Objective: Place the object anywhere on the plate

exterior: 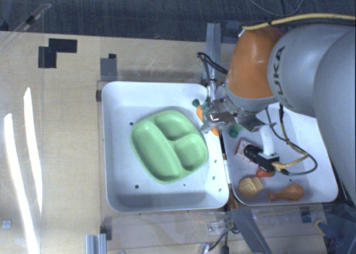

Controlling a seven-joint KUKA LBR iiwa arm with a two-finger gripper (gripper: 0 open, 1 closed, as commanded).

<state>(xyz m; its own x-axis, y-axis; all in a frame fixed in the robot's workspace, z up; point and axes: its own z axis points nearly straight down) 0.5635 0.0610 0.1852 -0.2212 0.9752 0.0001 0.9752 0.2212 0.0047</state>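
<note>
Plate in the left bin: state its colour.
Light green, a three-compartment plate, seen in the camera view.

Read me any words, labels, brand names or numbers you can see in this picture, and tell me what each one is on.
"KUKA": dark letters running down the grey arm, beside its orange band; only partly visible at this angle.
The small packet in the right bin may carry print, but it is too small and blurred to read.
Nothing readable on the green plate or the left bin.

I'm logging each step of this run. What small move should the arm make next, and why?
Probably a short shift left, toward the green plate. The tool hangs over the left bin's right rim with something orange beside it, short of the plate. Whether that piece is gripped is unclear.
</note>
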